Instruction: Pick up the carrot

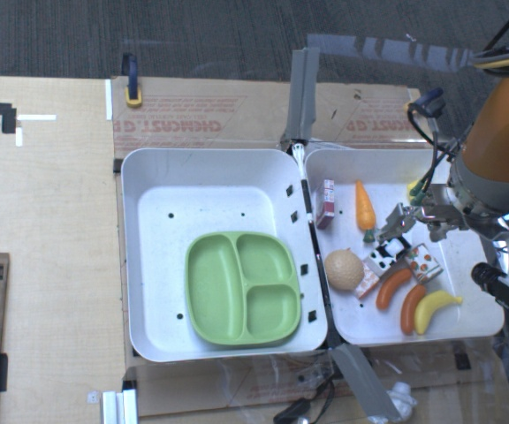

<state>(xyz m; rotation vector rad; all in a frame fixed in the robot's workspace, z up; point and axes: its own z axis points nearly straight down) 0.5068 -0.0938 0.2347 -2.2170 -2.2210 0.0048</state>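
A: Small tapered orange carrot (pixel 364 207), right-hand white bin (pixel 467 325), upper left part, beside a small red-and-white carton (pixel 326 203). Long axis runs near-far, thick end toward the camera.

B: And the jaws (pixel 394 230)?

A: Just right of its thick end, slightly nearer. Can't tell their opening; nothing visibly held. Carrot smooth, unobstructed.

Orange carrot (pixel 364 206), green tip down, lying lengthwise in right bin (pixel 352 325)

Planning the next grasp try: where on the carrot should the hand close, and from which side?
Grip the carrot across its thick orange middle, coming straight down. It lies flat, lengthwise up the right bin, with bare floor on both long sides; its green end nears the hand.
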